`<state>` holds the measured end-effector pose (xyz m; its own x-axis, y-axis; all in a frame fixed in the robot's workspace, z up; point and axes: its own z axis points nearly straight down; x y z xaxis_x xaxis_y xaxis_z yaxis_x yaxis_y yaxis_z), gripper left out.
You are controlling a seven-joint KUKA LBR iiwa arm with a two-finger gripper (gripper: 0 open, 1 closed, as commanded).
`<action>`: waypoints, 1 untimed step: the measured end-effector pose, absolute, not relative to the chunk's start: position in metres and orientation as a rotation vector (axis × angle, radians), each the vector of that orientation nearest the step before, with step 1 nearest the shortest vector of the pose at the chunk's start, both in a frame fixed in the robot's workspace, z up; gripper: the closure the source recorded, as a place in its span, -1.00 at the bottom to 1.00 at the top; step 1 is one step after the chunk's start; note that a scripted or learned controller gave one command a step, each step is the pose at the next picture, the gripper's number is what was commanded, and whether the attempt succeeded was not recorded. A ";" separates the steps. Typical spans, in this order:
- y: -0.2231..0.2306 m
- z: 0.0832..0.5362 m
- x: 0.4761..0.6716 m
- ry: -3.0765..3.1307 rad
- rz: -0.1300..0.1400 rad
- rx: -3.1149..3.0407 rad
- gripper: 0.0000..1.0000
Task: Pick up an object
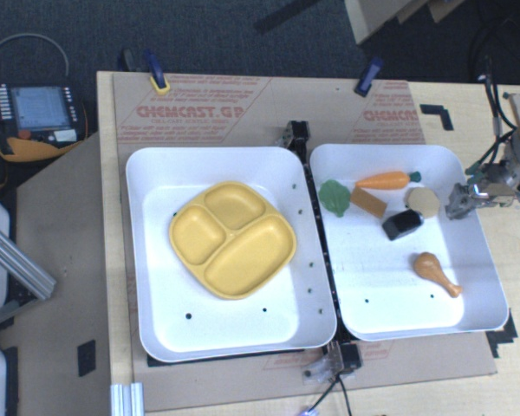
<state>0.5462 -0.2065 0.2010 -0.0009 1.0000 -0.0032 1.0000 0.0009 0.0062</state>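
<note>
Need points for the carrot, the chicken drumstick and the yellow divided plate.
carrot (382, 180), camera view, middle of the orange body.
chicken drumstick (431, 268), camera view, the thick meaty end.
yellow divided plate (243, 263), camera view, floor of the large compartment.

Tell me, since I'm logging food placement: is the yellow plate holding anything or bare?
Bare. The plate lies flat in the left bin, and all three compartments show plain yellow.

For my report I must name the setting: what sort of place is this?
Probably a robotics lab bench: two white bins on a board, toy food such as a carrot and drumstick, and a control pendant nearby.
</note>
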 end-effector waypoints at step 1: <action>-0.200 0.247 0.551 2.218 0.004 2.214 1.00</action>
